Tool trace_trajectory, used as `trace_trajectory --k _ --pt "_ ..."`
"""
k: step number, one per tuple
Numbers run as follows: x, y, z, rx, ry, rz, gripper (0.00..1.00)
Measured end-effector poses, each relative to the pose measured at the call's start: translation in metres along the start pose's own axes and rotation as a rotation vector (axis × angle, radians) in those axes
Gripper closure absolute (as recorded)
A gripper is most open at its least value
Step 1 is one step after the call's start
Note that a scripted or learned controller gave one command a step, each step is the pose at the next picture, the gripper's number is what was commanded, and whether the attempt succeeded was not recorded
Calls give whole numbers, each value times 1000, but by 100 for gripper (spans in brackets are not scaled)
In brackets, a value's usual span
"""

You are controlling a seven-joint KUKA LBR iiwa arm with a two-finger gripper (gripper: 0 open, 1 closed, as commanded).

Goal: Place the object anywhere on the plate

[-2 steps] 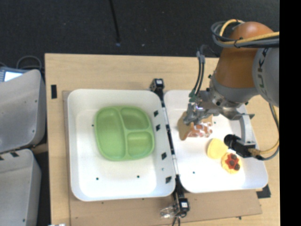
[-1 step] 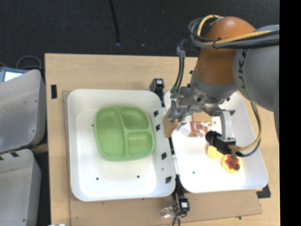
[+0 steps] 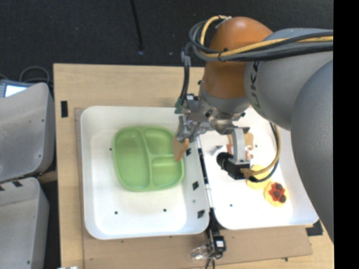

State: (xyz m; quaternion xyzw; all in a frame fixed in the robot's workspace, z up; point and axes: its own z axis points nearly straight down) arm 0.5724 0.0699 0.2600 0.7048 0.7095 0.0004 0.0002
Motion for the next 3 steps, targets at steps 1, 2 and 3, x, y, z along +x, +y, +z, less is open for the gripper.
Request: trace_trajectory --k 1,2,3 --pt "56 2 18 2 0 0 100" --pt "100 8 13 0 1 0 100" --pt "97 8 13 2 -1 3 0"
